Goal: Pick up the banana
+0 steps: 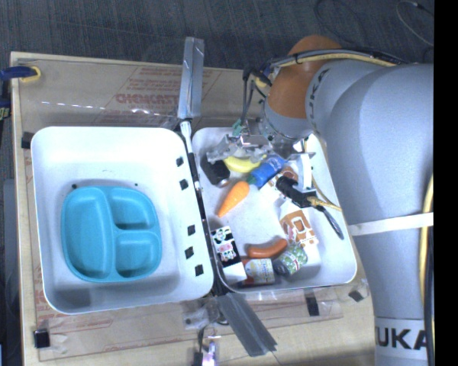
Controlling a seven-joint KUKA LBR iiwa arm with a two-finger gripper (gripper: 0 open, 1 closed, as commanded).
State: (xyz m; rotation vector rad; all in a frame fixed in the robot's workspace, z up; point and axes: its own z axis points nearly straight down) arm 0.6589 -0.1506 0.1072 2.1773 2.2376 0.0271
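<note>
- Toward the 12 o'clock end of the right-hand shallow white bin [337,269] lies the curved yellow banana [240,163], long axis running roughly 9 to 3 o'clock, one tip pointing toward 9.
- Just at its 12 o'clock side sits the metal two-finger hand [246,139]; whether it is released or clenched I cannot tell.
- At 6 o'clock of the banana lies an orange carrot [233,197]; a blue block [262,173] sits at 4 o'clock.
- On the same worktop, the left white bin [46,147] holds a light-blue divided tray [111,232].
</note>
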